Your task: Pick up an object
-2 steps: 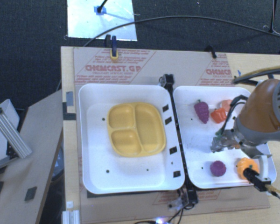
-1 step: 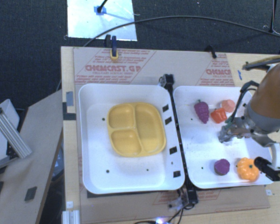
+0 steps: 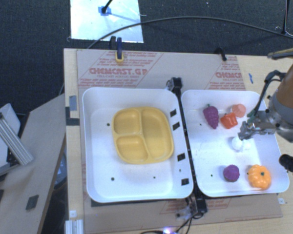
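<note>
Tool (image 3: 245,132), at the end of the grey arm reaching in from the right, hung low over the right bin (image 3: 205,186); whether it stood wide or narrow could not be told.

Step, by judgement: approach to a grasp, nothing yet lifted. Next move calls for a short descent centred on the nearest piece.

Contents, near to far:
- Purple toy fruit (image 3: 231,173) and orange toy pumpkin (image 3: 259,176), side by side, near edge of right bin.
- Small white object (image 3: 237,143), just beneath the tool, likely target.
- Yellow divided tray (image 3: 142,134), left bin (image 3: 95,179).
- Orange-red toy pepper (image 3: 228,121), purple grape bunch (image 3: 211,116), pale orange piece (image 3: 239,110), far side.
</note>
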`<state>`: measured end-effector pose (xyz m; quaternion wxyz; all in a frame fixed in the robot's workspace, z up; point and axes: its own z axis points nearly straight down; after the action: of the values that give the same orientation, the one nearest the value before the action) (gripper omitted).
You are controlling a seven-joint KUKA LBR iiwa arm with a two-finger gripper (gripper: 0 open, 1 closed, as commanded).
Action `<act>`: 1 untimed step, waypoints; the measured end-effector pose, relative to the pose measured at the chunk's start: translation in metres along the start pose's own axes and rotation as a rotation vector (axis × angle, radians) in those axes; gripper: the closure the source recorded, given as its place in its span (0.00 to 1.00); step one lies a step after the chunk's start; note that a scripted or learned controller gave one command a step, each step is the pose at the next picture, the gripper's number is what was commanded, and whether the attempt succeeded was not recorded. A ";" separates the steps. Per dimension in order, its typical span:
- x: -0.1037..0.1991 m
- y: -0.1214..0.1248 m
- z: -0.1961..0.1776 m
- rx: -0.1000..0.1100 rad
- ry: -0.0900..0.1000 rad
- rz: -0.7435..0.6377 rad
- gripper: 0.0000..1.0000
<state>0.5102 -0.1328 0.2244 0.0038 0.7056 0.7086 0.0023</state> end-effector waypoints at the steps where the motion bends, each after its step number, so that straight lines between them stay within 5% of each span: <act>1: 0.000 0.002 -0.033 0.002 0.001 0.000 1.00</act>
<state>0.5119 -0.1331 0.2576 0.0028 0.7055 0.7087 0.0016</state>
